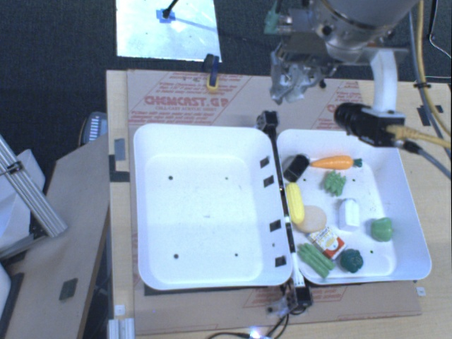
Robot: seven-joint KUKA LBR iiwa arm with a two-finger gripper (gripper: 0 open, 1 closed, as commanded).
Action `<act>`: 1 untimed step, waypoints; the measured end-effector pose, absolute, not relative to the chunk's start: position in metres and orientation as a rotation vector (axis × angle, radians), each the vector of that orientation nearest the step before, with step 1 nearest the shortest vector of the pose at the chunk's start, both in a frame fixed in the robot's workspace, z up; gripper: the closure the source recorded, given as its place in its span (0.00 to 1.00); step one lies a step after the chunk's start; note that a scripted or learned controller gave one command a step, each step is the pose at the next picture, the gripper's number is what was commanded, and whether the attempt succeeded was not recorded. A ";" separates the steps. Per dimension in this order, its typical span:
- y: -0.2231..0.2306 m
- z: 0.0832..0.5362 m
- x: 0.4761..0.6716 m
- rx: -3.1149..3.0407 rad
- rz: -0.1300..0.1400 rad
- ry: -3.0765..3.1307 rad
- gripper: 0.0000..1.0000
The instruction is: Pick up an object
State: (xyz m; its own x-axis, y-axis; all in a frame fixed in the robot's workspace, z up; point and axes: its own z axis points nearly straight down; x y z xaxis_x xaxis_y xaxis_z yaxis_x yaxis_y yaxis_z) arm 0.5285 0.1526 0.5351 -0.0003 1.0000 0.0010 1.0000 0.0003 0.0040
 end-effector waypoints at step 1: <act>0.183 0.531 0.485 2.214 0.002 2.230 1.00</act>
